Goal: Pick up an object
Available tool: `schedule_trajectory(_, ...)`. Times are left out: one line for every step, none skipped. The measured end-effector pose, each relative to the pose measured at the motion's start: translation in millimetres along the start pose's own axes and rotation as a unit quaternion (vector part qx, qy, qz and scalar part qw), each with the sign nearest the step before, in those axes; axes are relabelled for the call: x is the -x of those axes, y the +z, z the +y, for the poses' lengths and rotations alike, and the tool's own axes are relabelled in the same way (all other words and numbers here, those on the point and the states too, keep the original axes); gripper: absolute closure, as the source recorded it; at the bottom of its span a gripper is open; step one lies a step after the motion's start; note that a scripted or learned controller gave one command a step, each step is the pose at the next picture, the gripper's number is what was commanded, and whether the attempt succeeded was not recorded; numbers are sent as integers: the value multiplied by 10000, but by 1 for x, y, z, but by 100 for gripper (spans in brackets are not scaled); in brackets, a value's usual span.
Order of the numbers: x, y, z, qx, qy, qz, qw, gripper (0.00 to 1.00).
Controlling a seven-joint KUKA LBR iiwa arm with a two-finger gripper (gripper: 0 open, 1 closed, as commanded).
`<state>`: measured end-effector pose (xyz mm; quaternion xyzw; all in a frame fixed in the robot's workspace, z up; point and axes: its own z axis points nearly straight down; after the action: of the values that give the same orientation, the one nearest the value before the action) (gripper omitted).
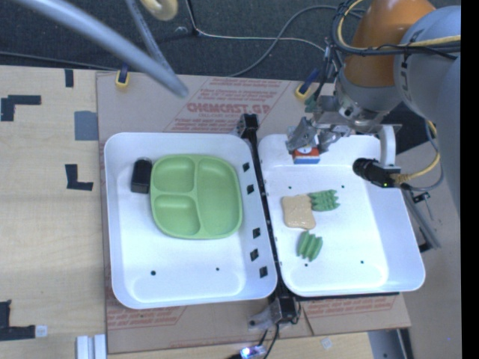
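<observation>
End effector (308,142) at 12 o'clock of right white bin (389,264), clenched on small red-white-blue block (306,155); tan sponge-like square (299,212) w/ green pods at centre.

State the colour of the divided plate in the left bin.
Light green: the plate shows best in the camera view.

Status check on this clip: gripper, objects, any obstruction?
Gripper low over right bin's far edge, small red-blue item at its tip; grasp unconfirmed. Tan piece and two green pieces lie untouched, unobstructed.
</observation>
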<state>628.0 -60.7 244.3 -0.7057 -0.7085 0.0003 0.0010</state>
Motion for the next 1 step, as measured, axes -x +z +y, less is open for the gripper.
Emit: schedule_trajectory(-50,15,-18,-11,-6,2,10000,100)
